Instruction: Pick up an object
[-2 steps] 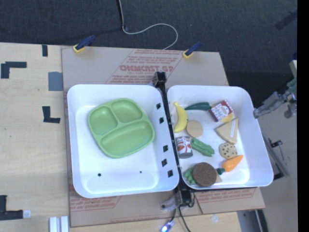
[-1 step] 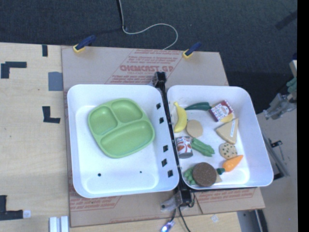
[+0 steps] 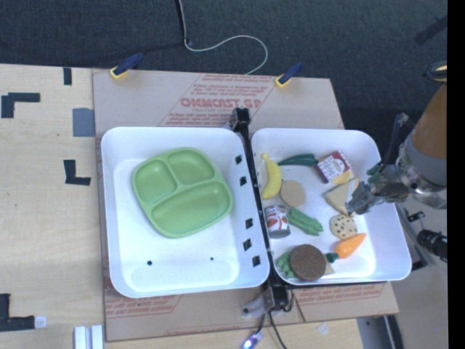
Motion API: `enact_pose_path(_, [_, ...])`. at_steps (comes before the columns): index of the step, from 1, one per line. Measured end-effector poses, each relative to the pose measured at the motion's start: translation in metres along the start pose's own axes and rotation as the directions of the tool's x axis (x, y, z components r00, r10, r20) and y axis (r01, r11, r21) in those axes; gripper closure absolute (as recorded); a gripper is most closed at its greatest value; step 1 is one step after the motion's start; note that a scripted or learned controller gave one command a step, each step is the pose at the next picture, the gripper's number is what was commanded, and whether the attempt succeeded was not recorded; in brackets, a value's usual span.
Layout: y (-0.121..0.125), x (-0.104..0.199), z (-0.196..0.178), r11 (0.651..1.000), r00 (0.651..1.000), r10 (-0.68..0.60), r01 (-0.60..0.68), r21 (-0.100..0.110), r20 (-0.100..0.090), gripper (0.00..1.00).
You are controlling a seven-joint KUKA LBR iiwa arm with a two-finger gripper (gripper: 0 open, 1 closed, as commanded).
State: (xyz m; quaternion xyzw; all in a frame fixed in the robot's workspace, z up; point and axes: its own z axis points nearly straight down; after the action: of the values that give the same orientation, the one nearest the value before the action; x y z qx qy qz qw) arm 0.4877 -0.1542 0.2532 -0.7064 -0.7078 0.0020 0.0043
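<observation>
I see my gripper [image 3: 357, 203] low over the right white bin [image 3: 378, 267], but I cannot tell how its jaws stand. Touching or just under them lies a pale yellow cheese wedge [image 3: 337, 196]; a speckled square cracker [image 3: 342, 227] and an orange plastic carrot [image 3: 350, 246] lie just beyond, nearer the camera.

- The two white bins [image 3: 116, 217] look like smooth plastic with a soft sheen.
- In the left bin, the green divided plate [image 3: 183, 192] is matt moulded plastic.
- Right of that plate, the banana [image 3: 272, 177] and the carrot [image 3: 350, 246] look like glossy toy plastic.
- The small can [image 3: 277, 221] beside the banana shows a shiny metallic rim.
- Under the bins lies a brown cardboard sheet [image 3: 211, 100], matt, printed in red.
- The bench [image 3: 43, 217] left of the plate looks like pale, dull wood.
- Beyond the cardboard, the dark floor [image 3: 87, 13] looks like rough carpet.
</observation>
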Motion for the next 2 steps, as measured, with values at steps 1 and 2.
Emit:
enact_pose_path(1, [-0.004,0.053,0.052,1.0,1.0,-0.001,0.001,-0.003,0.001,1.0])
enact_pose_path(2, [0.005,0.122,-0.064,1.0,1.0,-0.006,0.006,-0.016,0.003,1.0])
